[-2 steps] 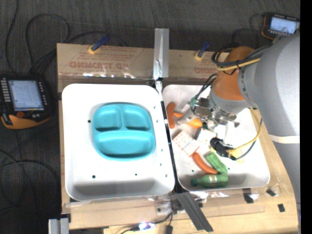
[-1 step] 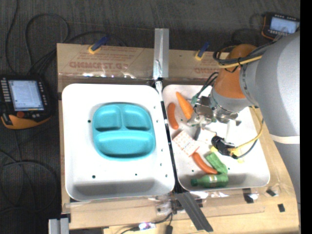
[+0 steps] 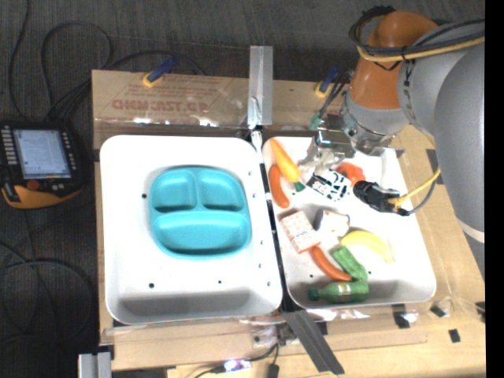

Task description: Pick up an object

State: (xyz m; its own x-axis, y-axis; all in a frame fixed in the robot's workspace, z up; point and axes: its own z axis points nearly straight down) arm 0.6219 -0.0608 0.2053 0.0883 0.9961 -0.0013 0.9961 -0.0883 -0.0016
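The pincer (image 3: 321,164) hangs low over the far end of the right bin (image 3: 417,278), down among the toys. From here I can't tell whether it is spread or closed, and I see nothing lifted in it. Nearest to it is a black-and-white patterned piece (image 3: 331,184), lying just on the near side of the pincer and seemingly touching it or almost so. A small red-orange piece (image 3: 351,170) sits just beside the pincer on the arm's side.

On the pincer's other side, toward the wall between the bins, lie two orange carrot shapes: an upper carrot (image 3: 283,161) close by and a lower carrot (image 3: 278,189) right against the wall. They crowd that side.

Further from the pincer, toward the near end of the bin, lie a red-and-white checked box (image 3: 298,231) and a white lump (image 3: 335,223) beside it. Beyond those are a yellow banana (image 3: 371,244), a third carrot (image 3: 328,264) with a green pod (image 3: 347,260) lying over it, and a green bottle (image 3: 340,291) on its side at the near wall.

Well apart from the pincer, the left bin (image 3: 126,290) holds a teal divided plate (image 3: 201,209).
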